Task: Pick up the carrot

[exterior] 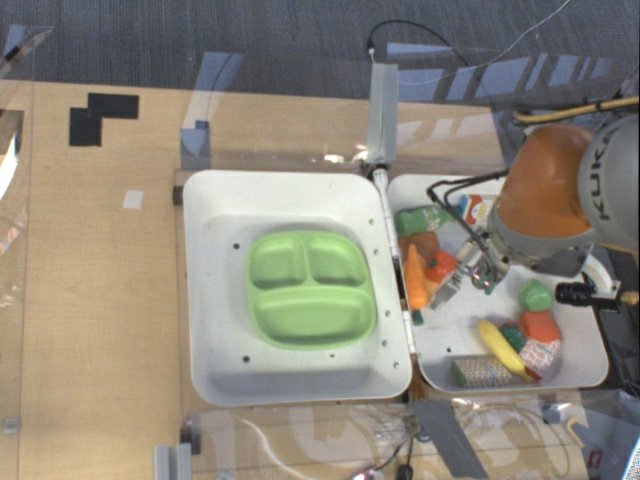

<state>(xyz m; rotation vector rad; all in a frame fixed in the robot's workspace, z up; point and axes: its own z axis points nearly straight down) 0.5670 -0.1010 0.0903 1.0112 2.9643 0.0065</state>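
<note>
Carrot (414, 277) pickup not yet accomplished: the orange vegetable lies in the right-hand bin (596, 368), hard against its left wall beside the divider, while the gripper (470, 273) of the grey KUKA arm (545, 200) hangs just to its right, over a red-and-orange item (440, 264), its metal fingers parted and nothing caught between them. Judging by how things lie, the approach is largely made, but the closing, the grasp and the lift all remain. Around the gripper sit other play foods: a green piece (417, 219) near the bin's top, a banana (499, 345), a small green item (536, 295), a red-and-white packet (541, 340) and a speckled box (483, 372) along the lower edge. The left-hand bin (215, 368) carries a green divided plate (311, 289). Of writing, part of the maker's name is visible on the arm's grey housing at the right edge, reading "KU"; printing on the small packets is too fine to read.
</note>
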